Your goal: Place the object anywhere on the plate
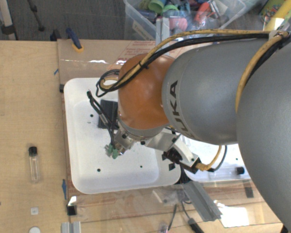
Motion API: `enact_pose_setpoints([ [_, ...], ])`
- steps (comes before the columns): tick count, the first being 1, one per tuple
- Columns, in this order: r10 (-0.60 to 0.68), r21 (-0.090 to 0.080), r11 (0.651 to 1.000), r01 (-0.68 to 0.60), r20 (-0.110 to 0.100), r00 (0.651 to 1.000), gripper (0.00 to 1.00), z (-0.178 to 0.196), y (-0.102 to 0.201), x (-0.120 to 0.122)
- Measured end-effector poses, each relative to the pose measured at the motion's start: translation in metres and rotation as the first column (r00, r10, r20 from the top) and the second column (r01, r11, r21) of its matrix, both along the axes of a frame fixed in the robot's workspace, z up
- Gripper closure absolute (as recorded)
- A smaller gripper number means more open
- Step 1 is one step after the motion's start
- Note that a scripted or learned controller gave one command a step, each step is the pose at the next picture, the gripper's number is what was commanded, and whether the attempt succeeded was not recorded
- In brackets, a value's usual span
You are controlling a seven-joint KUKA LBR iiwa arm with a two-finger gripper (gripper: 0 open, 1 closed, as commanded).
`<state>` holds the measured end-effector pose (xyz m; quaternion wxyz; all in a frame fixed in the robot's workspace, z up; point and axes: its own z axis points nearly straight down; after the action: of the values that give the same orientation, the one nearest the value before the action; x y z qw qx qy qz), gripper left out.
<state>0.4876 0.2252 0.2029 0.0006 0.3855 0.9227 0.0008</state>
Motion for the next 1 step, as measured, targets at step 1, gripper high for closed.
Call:
enact_pose_setpoints([
  [1,0.055,-0.001,0.998,-0.055,0.001,0.998,1.00,0.0085,-0.0220,0.0567],
])
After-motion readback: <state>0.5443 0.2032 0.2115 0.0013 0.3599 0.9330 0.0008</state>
